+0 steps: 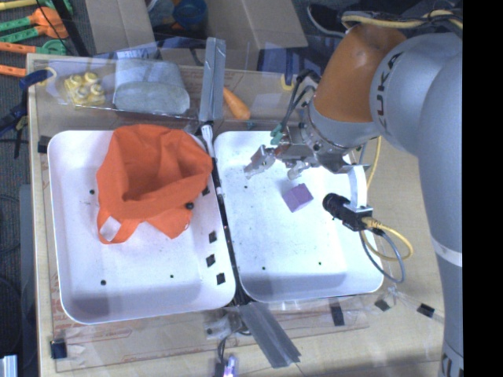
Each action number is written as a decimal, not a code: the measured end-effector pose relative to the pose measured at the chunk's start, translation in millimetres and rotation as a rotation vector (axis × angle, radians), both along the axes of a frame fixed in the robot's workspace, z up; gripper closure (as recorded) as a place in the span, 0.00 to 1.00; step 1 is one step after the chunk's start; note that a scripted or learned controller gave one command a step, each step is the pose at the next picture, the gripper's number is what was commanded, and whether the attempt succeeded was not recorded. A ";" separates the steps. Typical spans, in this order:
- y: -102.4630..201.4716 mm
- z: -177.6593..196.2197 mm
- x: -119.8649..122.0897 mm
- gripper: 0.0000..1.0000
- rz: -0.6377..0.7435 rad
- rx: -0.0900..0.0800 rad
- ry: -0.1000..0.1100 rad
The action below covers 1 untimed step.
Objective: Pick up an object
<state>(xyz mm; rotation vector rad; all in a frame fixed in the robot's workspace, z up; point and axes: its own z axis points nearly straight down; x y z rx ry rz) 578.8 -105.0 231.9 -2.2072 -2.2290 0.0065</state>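
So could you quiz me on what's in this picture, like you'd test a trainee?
1. True or false: the orange cloth lies in the left bin.
2. Which bin is the end effector above: A) left, B) right?
3. What colour is the small flat piece lying near the end effector?

Key: 1 true; 2 B; 3 purple.

Small purple block (298, 196) lies flat in right bin (259, 254).
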 end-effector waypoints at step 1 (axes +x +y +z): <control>-57.7 1.2 25.7 0.00 -0.073 -0.002 -0.003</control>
